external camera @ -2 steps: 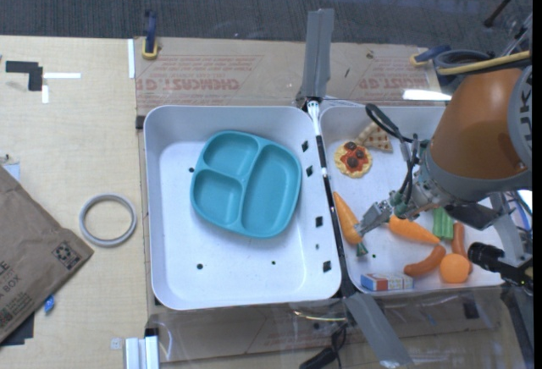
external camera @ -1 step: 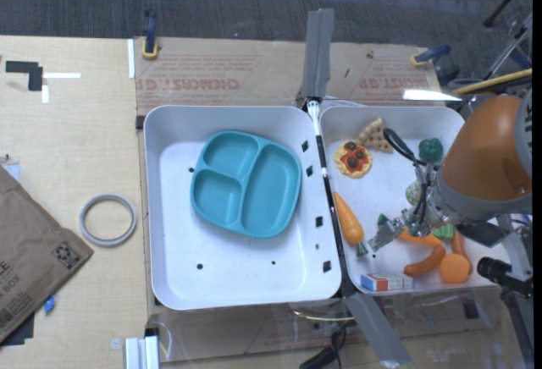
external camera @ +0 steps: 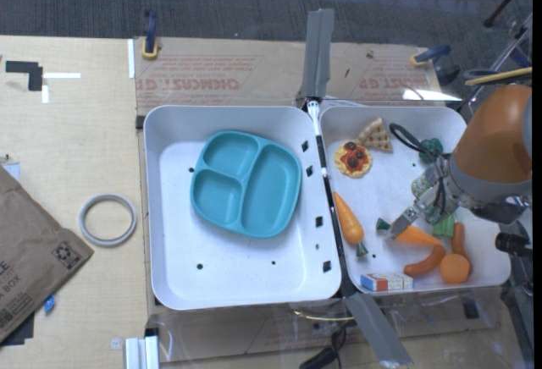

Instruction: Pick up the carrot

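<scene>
A teal divided plate (external camera: 246,184) is lying in the left white bin (external camera: 161,215). In the right bin (external camera: 398,118), a small toy pizza (external camera: 353,159) and a waffle wedge (external camera: 374,136) are sitting at the far end, a sausage (external camera: 425,261), an orange ball (external camera: 456,268) and a small carton (external camera: 386,282) at the near end. A tape ring (external camera: 107,218) is resting on the bench (external camera: 59,147), left.

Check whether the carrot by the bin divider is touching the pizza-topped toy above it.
Apart. The camera view shows bare white bin floor between the carrot, lying along the divider, and the small round pizza further up the right bin.
</scene>
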Robot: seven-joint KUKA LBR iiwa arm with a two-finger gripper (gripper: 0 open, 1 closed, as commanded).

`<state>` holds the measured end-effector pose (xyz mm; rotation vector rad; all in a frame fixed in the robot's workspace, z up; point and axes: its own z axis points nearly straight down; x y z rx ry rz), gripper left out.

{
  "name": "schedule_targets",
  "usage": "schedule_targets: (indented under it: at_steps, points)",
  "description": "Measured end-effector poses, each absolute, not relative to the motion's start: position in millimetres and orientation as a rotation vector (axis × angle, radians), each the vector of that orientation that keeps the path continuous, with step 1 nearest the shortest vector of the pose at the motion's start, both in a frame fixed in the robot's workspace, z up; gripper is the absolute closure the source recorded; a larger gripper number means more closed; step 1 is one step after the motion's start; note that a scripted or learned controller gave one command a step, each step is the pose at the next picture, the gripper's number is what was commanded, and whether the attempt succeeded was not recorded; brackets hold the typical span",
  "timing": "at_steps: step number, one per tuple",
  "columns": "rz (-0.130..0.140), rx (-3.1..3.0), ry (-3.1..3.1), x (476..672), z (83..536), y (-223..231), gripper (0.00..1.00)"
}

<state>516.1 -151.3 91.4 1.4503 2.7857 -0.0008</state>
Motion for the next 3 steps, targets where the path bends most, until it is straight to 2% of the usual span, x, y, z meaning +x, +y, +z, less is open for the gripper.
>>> schedule_targets:
  at_steps: [1, 2, 3]
  points:
    - [-0.001, 1.358, 2.829, 527.7, 92, -183, 0.00]
    - [0.000, 1.360, 2.826, 528.4, 102, -184, 1.00]
    - [-0.001, 1.550, 2.732, 519.0, 204, -111, 1.00]
